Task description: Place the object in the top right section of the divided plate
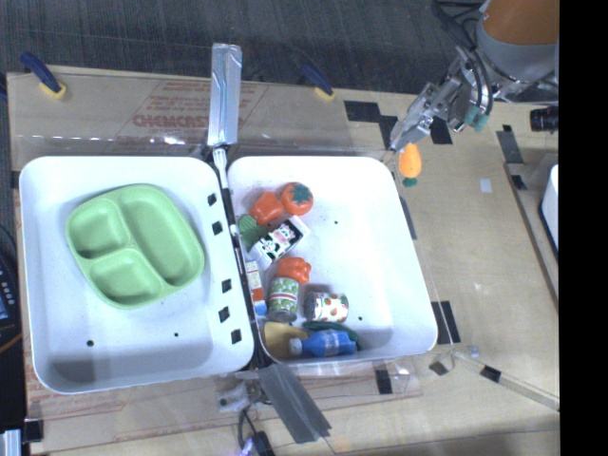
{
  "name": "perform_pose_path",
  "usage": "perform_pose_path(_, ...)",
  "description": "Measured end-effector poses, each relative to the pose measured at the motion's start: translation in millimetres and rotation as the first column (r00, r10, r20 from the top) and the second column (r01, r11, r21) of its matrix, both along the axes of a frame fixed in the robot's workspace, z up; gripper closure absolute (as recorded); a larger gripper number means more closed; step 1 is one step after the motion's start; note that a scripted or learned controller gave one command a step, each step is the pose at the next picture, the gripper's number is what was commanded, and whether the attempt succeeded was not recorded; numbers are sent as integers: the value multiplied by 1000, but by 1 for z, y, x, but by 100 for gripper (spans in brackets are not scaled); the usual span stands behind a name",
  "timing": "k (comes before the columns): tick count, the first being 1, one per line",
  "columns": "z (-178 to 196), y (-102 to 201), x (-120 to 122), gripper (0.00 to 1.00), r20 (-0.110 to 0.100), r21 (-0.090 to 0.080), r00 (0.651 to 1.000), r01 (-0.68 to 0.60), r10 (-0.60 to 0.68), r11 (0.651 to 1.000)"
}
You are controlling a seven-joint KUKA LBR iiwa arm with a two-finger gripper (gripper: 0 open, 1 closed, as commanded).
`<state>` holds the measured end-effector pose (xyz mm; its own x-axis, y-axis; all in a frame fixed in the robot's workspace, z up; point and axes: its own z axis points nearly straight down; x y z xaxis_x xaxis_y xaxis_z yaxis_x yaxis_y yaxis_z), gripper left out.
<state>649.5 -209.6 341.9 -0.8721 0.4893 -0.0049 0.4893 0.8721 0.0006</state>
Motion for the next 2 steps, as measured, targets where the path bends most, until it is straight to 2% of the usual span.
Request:
perform_pose_path(1, 48, 0, -27, 100, 0, -3, 953, -304, 304, 953)
perform_pose_path(2, 59, 0, -26, 100, 3, -6, 952, -307, 307, 952)
